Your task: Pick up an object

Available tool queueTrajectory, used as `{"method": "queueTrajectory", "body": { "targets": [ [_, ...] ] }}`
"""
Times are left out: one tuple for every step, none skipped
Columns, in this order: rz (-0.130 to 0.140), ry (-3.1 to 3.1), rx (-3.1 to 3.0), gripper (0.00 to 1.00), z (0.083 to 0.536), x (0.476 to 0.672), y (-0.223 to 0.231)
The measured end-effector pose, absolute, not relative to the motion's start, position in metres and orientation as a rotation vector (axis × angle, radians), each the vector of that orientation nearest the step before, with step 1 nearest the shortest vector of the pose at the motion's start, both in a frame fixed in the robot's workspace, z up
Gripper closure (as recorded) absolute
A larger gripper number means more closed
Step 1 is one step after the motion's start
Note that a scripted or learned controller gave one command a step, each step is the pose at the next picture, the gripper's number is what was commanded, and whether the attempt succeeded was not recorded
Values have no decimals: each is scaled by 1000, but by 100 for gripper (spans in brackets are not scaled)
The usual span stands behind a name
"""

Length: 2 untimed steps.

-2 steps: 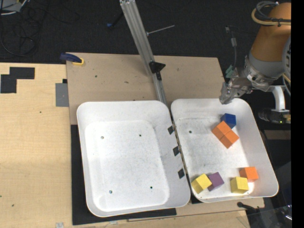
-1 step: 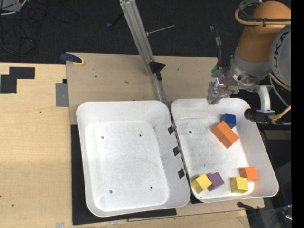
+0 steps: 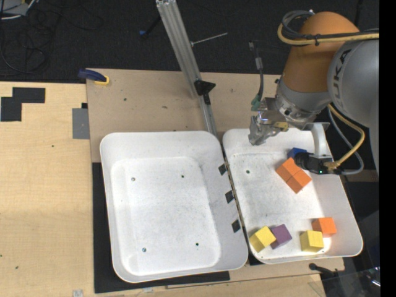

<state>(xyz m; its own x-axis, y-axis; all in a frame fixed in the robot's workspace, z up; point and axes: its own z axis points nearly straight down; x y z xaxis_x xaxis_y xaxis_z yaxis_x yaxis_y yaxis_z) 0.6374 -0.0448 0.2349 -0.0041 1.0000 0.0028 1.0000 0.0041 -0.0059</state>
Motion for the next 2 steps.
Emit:
{"method": "queueTrajectory", "body": {
  "targets": [
    [4,-2222,-2212,100,226,624,15],
    [5,-2222,-2212,100,232,608,73]
  ]
}}
